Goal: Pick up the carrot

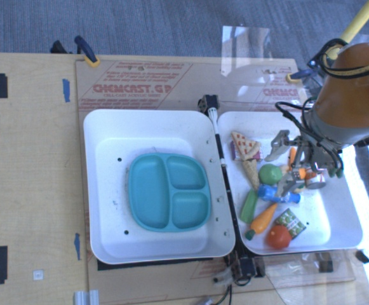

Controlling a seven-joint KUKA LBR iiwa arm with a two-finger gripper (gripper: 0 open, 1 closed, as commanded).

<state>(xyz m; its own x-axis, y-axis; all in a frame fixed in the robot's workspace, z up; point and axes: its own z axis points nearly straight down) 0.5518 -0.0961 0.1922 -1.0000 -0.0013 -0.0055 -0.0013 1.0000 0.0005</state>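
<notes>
A: Where is the carrot (pixel 265 216) lying?

B: It is lying in the right bin (pixel 343 230), toward the near side, slanted, with its green end pointing to the near left. A tomato (pixel 277 236) is sitting just beside its lower end, and a blue piece (pixel 274 194) is lying just above its thick end.

A: And the end effector (pixel 296 164)?

B: It is hanging over the same bin, above the middle, near a green ball (pixel 270 173) (the arm (pixel 349 88) is reaching in from the right). I cannot tell if it is apart or together, because the metal parts are mixing with the toys there. The carrot is lying apart from it.

A: What is sitting in the left bin (pixel 101 170)?

B: A teal tray (pixel 169 192) with three compartments is lying flat in the middle.
</notes>
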